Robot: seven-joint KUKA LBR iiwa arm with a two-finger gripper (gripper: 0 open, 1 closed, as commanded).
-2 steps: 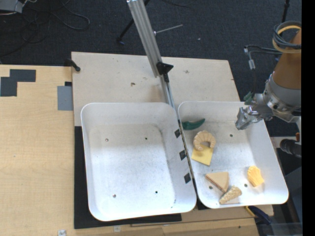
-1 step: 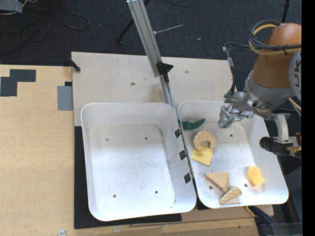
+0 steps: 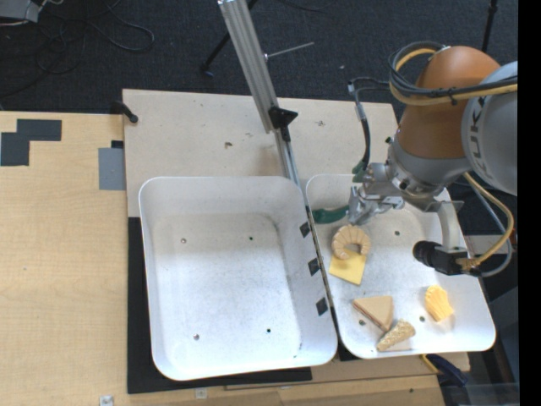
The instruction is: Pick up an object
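The right bin (image 3: 473,332) holds several toy foods. A tan ring-shaped pastry (image 3: 351,242) lies near its left wall, resting partly on a flat yellow cheese slice (image 3: 347,269). Nearer the front are a sandwich wedge (image 3: 374,310) and a small tan crust piece (image 3: 396,336), with a yellow ridged piece (image 3: 437,303) to their right. A green item (image 3: 326,216) lies at the bin's far left, partly hidden. My gripper (image 3: 363,207) hangs just behind and above the pastry, pointing down into the bin.
The left bin (image 3: 161,311) sits beside the right one. A slanted aluminium strut (image 3: 254,66) runs down to the divide between the bins. A black part of the arm with cables (image 3: 435,255) lies over the right bin's right side.
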